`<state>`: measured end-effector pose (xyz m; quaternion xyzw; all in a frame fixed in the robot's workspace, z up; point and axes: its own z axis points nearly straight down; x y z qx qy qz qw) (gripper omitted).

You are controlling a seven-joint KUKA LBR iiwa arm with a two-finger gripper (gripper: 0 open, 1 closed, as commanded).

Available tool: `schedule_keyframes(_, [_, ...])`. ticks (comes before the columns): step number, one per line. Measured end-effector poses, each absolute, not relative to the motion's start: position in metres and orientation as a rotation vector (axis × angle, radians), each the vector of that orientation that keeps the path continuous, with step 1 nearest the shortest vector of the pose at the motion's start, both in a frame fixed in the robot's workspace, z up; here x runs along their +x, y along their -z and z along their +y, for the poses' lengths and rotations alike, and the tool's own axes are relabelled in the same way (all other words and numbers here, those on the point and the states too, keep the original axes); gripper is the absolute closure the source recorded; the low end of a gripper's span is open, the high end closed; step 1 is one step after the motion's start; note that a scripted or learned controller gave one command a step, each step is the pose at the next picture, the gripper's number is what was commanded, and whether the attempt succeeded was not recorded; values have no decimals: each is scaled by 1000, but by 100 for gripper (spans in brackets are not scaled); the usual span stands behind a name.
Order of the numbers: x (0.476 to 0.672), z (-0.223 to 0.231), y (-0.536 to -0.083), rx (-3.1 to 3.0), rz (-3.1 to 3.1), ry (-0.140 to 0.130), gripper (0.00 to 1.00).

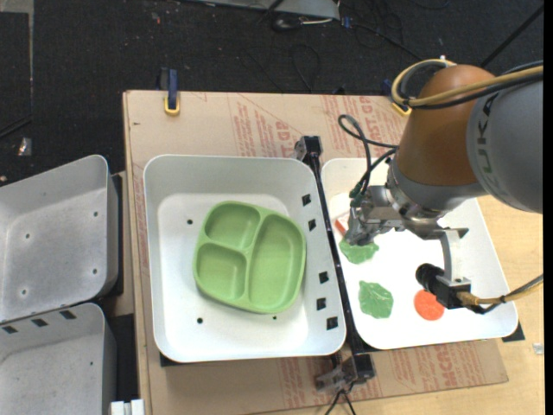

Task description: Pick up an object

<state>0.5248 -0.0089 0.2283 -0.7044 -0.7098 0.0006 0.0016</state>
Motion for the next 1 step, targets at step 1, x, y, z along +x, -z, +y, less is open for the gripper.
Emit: schedule_keyframes(1, [510,49,-235,-2210,-2229,1,100])
